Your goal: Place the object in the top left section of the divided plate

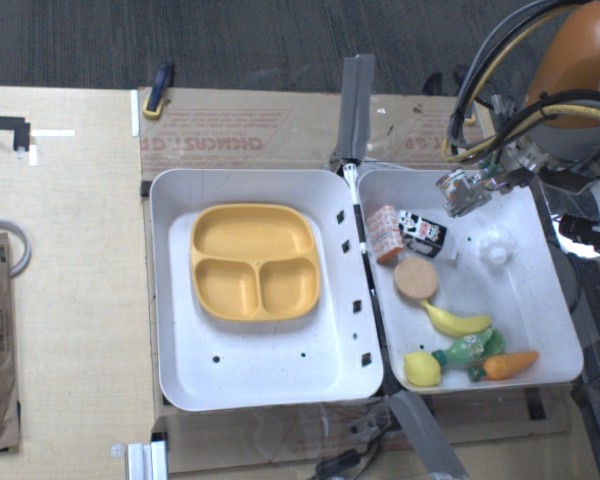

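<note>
Gripper (467, 192) hovers over the back of the right bin (540, 268), near its far wall; from my seat I cannot tell how it is set or whether it holds anything. Below it I see an orange carton (383, 234), a black-and-white packet (421, 232), a tan disc (416, 279), a banana (456, 320), a lemon (422, 369), a green toy (467, 351) and a carrot (509, 364). In the left bin (180, 348) sits the yellow divided plate (255, 260) with 3 sections.

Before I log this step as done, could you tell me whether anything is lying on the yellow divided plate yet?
No, all three sections of the divided plate show bare yellow, and the banana and other items lie in the right bin.
</note>
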You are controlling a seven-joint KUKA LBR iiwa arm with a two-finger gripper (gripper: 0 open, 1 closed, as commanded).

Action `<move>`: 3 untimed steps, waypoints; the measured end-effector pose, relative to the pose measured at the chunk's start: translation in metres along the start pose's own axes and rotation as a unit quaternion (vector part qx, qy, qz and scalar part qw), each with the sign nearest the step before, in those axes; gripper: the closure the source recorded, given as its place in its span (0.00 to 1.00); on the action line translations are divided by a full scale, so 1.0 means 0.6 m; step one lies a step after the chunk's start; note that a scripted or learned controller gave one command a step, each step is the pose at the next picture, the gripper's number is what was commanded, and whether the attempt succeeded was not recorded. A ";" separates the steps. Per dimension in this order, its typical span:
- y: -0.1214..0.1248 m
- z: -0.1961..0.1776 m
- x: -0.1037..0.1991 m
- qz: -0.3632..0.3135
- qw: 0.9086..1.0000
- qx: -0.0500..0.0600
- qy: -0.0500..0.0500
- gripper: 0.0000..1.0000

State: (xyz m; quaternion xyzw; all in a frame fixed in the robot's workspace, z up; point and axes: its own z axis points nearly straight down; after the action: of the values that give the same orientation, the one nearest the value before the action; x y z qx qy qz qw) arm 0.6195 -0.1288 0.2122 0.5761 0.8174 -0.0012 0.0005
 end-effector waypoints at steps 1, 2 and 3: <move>0.018 -0.062 0.176 -0.214 0.977 0.000 0.000 1.00; -0.055 0.036 0.270 -0.167 0.986 0.001 0.001 1.00; -0.021 0.034 0.361 -0.239 0.971 -0.001 0.000 1.00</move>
State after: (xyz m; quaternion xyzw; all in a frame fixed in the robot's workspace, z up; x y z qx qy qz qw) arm 0.5348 0.0712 0.1911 0.3640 0.9314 -0.0007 0.0003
